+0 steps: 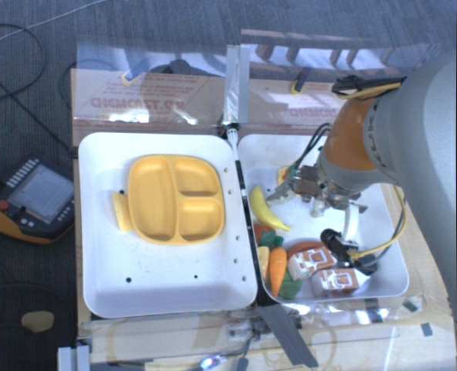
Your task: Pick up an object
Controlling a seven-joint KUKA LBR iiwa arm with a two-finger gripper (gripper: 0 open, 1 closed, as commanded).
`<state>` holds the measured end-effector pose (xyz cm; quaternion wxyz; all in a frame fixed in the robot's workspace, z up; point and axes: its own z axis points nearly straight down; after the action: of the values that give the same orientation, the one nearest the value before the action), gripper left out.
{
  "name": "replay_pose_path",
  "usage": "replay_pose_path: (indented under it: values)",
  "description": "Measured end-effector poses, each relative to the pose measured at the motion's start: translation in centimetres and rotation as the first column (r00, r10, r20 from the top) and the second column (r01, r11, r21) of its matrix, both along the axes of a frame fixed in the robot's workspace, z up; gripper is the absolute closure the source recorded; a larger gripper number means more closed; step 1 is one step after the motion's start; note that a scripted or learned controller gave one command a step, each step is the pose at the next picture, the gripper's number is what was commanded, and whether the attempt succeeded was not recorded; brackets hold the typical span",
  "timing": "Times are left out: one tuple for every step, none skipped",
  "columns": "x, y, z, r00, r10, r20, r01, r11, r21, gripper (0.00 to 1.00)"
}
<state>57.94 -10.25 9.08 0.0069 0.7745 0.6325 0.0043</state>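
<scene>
While tool hovers in rt bin, banana lies just beside it.

Right bin, contents: a yellow banana lying tilted along the left wall; below it an orange carrot with a green top; beside the carrot, two small red-and-white cartons touching each other near the front wall.

A yellow divided plate lies in the left bin. In the right bin a banana, a carrot and two small cartons crowd the near left side (the cartons side by side), while the gripper hangs just beside the banana
</scene>
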Motion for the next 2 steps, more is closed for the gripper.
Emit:
replay_pose_path:
  values:
    - [-4.9,3.9,9.2,0.987,0.159,-0.018,-0.158,0.987,0.006,0.0]
    - [-4.9,-0.6,0.0,0.985,0.171,-0.003,-0.171,0.985,0.001,0.0]
